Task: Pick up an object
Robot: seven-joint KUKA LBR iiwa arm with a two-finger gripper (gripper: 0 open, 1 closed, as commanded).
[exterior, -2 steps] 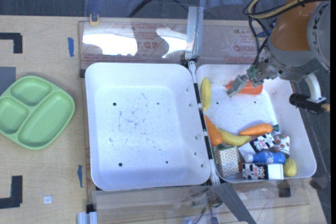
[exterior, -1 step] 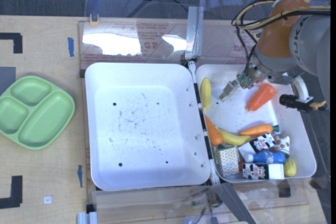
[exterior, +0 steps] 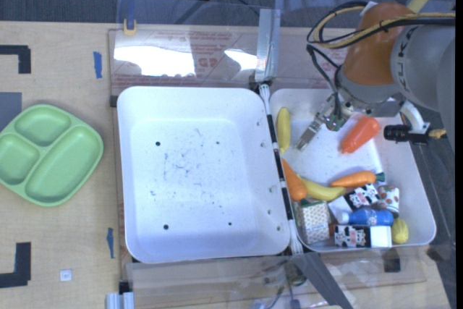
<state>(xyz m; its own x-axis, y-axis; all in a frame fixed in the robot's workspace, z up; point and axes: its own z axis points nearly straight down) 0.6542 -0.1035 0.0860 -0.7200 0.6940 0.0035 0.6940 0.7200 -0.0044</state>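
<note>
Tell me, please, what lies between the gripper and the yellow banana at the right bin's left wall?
Bare white bin floor separates gripper from banana.

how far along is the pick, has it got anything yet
Nothing looks picked yet. The pincer hangs over bare floor in the right bin, between a yellow banana and an orange carrot, with nothing between its fingers. In hand: positioning above the bin. Left: closing on an object and lifting it out.

No legible text or labels.
</note>
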